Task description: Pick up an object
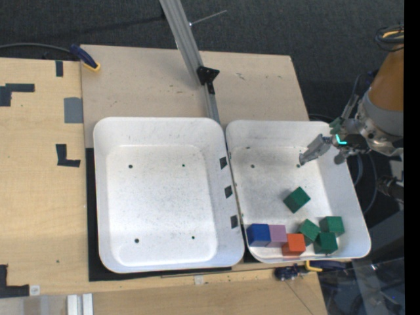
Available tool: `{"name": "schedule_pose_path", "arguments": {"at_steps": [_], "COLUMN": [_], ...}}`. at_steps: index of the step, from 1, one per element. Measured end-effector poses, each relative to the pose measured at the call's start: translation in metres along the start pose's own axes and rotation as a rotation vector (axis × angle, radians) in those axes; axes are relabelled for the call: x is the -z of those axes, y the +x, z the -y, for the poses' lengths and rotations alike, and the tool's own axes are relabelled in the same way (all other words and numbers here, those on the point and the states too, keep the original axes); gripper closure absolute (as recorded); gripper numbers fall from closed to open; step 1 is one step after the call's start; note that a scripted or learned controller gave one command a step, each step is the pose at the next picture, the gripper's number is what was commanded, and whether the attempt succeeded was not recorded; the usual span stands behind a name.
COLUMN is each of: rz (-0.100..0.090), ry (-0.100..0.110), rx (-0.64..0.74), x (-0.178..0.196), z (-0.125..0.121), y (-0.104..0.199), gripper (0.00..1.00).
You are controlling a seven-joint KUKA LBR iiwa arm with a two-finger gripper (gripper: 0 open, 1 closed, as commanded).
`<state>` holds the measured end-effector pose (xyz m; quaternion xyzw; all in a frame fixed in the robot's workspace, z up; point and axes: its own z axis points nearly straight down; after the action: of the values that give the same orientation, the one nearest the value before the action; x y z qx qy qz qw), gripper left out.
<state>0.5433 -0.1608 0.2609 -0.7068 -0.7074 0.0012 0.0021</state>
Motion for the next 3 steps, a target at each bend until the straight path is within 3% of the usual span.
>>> {"name": "schedule_pose_path", "arguments": {"at_steps": [1,3], "rz": [0.001,0.0], "ry": [-0.004,0.004], "rx": [0.002,0.0], "x": [0.002,-0.106], "z": [-0.001,-0.001], "y": [0.0,0.004], "gripper": [0.0,0.0]}}
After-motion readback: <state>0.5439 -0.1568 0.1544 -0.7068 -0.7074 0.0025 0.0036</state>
